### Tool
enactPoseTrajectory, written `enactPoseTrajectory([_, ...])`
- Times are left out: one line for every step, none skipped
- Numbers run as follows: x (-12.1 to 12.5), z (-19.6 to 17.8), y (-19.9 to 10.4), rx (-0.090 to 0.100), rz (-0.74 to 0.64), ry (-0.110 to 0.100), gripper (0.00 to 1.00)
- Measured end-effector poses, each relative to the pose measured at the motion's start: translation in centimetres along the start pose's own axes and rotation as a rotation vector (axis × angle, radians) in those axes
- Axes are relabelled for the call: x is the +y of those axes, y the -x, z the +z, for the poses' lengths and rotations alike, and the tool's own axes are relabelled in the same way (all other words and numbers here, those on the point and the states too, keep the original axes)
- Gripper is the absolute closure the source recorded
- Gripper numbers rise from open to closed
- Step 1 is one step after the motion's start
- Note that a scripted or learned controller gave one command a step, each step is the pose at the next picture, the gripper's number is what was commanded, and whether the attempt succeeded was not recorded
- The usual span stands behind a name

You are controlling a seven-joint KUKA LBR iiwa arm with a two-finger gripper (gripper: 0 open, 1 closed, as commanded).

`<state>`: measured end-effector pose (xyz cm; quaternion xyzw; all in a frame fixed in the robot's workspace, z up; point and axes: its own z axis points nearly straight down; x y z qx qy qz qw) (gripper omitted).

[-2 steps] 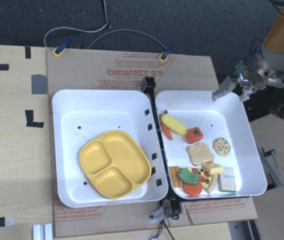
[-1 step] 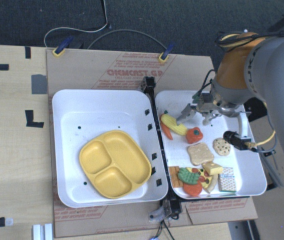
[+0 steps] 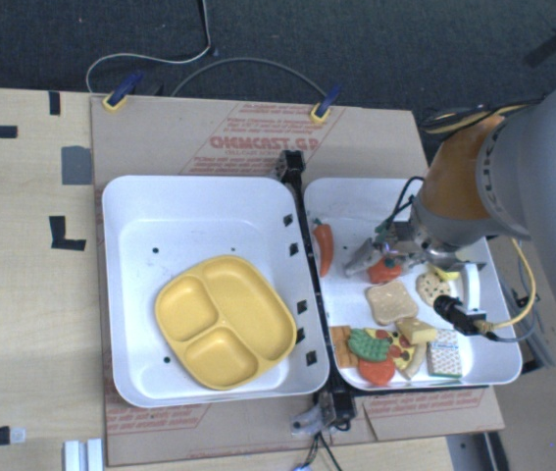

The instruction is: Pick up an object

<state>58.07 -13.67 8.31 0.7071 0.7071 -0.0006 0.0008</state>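
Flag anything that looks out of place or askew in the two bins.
Nothing looks spilled or broken. The yellow tray lies askew in the left bin. A red piece sits alone against the right bin's left wall, apart from the toy food pile.

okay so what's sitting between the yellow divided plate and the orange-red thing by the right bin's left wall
In the camera view, between the yellow plate and the orange-red piece lie bare floor of the left bin and the black-clipped divider where the bins meet.
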Motion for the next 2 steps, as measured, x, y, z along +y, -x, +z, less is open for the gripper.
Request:
enactPoseTrajectory([0.2,-1.3,-0.1,0.001,-0.002,0.003,1.00])
enactPoseTrajectory([-3.9,-10.6,-9.5,0.007,-0.010,0.005,1.00])
